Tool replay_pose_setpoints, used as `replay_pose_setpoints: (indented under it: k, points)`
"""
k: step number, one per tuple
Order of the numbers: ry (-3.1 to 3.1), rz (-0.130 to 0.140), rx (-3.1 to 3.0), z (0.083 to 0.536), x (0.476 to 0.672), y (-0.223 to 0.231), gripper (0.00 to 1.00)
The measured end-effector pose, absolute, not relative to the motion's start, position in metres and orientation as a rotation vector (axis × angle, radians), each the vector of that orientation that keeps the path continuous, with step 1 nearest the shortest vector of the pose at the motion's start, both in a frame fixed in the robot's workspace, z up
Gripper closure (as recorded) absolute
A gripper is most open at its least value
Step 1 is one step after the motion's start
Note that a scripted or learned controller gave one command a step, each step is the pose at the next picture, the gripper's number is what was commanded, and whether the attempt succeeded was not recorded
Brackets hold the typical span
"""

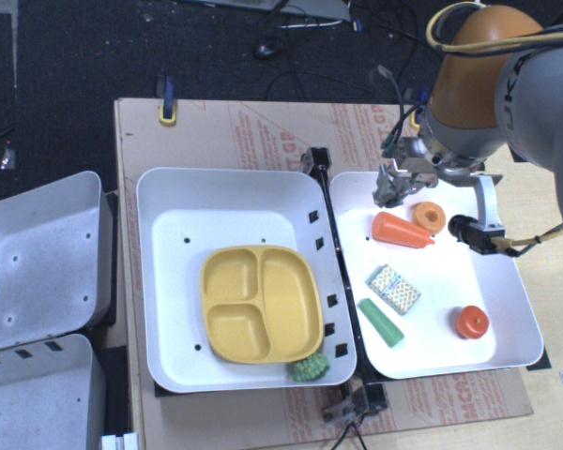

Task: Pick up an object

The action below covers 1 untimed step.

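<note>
Evidently nothing is lifted yet: your end effector (395, 187) hovers above the orange carrot (401, 230); its grip state you cannot tell.

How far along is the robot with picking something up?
Nothing looks picked yet. The gripper hovers at the right bin's far edge, just above the orange carrot, with nothing visibly between its fingers. Left to do: descend, grasp and lift an object.
</note>
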<state>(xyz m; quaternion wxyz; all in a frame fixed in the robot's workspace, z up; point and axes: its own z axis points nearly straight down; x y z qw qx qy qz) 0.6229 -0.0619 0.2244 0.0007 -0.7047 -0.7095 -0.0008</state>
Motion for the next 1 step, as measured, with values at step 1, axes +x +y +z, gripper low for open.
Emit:
replay_pose_setpoints:
  k: [1]
  points:
    - [-2.229,-0.002,-2.212,0.2353,0.6113,-0.0148,1.0]
